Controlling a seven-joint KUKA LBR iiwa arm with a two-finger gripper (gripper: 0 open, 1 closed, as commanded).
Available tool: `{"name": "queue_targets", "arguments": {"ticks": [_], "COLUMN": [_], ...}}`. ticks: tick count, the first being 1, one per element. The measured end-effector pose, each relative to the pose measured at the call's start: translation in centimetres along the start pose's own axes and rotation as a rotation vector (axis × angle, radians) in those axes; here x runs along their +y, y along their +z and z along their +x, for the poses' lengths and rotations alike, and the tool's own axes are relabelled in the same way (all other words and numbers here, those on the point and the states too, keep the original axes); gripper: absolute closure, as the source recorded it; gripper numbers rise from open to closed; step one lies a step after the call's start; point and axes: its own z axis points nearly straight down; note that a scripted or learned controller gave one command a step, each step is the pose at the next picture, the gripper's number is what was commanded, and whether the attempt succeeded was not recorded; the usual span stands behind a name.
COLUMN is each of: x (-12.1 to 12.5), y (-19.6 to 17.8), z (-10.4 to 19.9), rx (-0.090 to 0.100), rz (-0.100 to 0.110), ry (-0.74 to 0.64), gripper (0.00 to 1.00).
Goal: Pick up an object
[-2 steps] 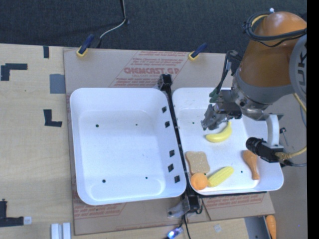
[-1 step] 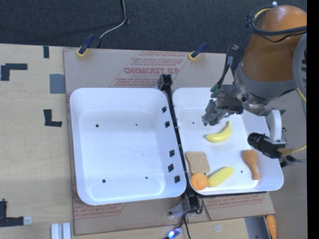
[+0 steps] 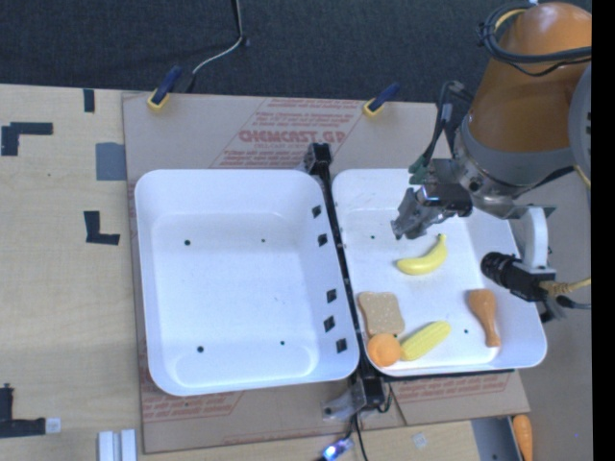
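The right bin [image 3: 370, 195] holds several toy foods: a yellow banana [image 3: 424, 258], a slice of bread [image 3: 381, 310], an orange fruit [image 3: 384, 351], a yellow corn cob [image 3: 425, 338] and an orange drumstick-shaped piece [image 3: 484, 314]. My gripper [image 3: 411, 224] hangs over the right bin, just above and to the left of the banana. Its dark fingers point down and left, and nothing shows between them. The arm's orange band and grey wrist rise behind it at the upper right.
The left bin [image 3: 154, 195] lies beside the right one, with a black divider strip [image 3: 329, 248] between them. Both bins rest on a cardboard sheet [image 3: 279, 128] held by clamps. A black cable runs along the top.
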Motion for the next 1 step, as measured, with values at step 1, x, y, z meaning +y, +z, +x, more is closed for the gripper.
{"name": "queue_targets", "arguments": {"ticks": [1], "x": [0.03], "y": [-0.90], "z": [0.04], "rx": [0.000], "rz": [0.002], "ry": [-0.001], "gripper": [1.00]}}
